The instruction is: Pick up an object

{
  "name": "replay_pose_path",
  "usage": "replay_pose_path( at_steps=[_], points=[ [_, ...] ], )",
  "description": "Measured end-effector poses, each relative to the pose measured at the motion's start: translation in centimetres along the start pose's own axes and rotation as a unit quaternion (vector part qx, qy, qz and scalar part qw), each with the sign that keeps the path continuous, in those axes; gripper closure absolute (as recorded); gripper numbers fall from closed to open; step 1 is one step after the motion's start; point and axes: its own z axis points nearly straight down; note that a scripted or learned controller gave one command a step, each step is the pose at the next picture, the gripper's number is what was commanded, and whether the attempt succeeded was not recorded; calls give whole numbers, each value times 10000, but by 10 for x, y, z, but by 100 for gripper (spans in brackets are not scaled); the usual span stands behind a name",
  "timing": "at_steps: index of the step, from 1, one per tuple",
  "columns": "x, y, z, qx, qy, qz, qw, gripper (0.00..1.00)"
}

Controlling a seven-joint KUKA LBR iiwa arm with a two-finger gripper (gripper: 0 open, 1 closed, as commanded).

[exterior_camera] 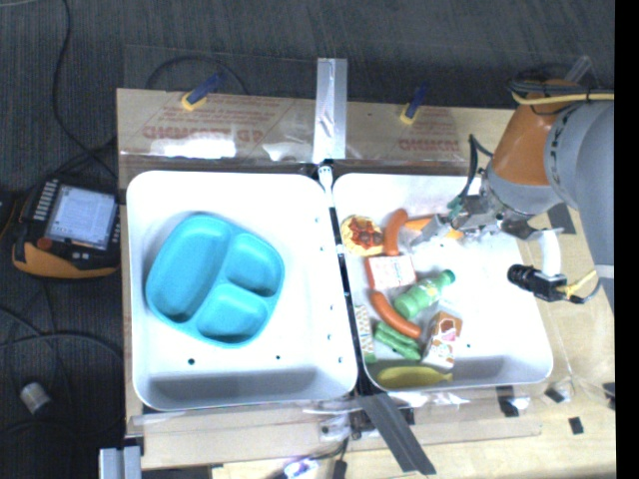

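Observation:
My gripper [467,214] hangs low over the back of the right bin [499,317], below the arm's orange band [521,153]. Just to its left lie a small orange piece [427,227] and a red sausage [395,230]; whether the gripper touches the orange piece is unclear. Further left sits a pizza slice [361,234]. In front of these are a red box [389,269], a green bottle [424,292], an orange carrot-like stick [394,314], a green vegetable [395,340], a printed packet [445,335] and a yellow-green item [409,375].
The left bin [160,367] holds a blue divided plate [215,277]. A black cylinder with a yellow cable [531,278] juts from the arm over the right bin's right side. A handheld device [72,226] lies on the floor to the left.

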Motion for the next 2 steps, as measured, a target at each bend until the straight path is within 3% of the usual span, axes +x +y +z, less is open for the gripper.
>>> replay_pose_path(
  at_steps=[1,2],
  points=[
    [-11,40,7,88,42,-996,9950,0],
    [6,44,-51,-2,-7,-1756,9845,0]
  ],
)
